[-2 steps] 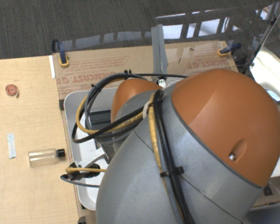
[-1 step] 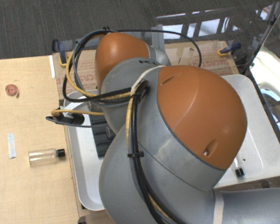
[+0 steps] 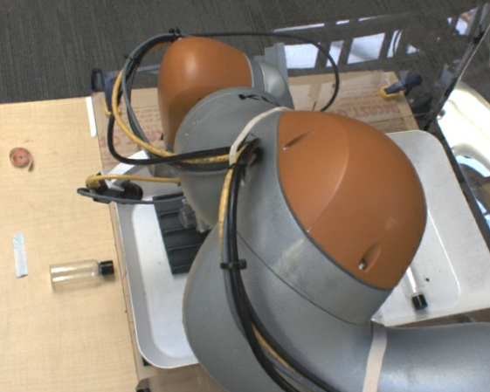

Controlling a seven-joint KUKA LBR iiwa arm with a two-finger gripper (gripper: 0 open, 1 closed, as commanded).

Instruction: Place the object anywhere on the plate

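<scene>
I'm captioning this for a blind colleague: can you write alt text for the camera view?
A grey arm with orange caps fills the middle, hanging over two white bins and hiding most of them. On the wooden bench to the left lie a clear bottle and a small red disc.

The arm [image 3: 277,319] is built of thick, smooth grey rounded segments, and two glossy orange domed caps sit on its joints: a large one [image 3: 351,196] toward 3 o'clock of the picture's centre, with small dark recessed spots near its lower rim, and a smaller one [image 3: 204,68] at 12 o'clock. Black and yellow cables [image 3: 147,149] loop out at 10 o'clock and run down the grey shell, tied by black straps, beside a thin pale seam band.
</scene>
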